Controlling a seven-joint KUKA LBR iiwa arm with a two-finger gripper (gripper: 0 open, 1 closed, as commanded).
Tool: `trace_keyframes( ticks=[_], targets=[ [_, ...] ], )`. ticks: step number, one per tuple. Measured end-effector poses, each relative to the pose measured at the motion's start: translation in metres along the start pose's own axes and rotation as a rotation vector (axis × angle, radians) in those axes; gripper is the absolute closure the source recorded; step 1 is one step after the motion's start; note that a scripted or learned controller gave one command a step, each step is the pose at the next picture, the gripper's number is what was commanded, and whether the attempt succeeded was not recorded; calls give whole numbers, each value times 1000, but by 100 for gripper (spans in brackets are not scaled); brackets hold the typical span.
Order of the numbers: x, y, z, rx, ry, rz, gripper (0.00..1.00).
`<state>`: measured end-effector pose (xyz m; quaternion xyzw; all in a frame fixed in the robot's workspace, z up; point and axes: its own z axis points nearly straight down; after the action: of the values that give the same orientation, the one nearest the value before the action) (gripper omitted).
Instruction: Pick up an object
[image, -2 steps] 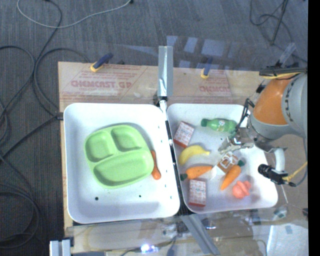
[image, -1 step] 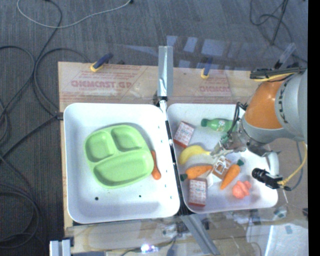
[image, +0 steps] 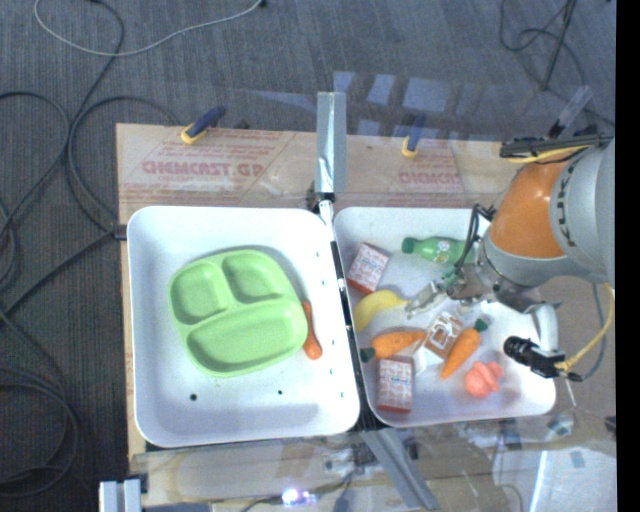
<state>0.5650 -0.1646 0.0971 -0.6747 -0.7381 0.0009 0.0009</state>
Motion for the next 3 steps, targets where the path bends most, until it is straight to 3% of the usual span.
trace_keyframes(
  ticks=[1,2,3],
  targets=[
    [0,0,0,0,0,0,0],
    [-33,-69,6,-17,-8,-68,0],
    [-33,-66,-4,-24,-10,-69,100]
  ],
)
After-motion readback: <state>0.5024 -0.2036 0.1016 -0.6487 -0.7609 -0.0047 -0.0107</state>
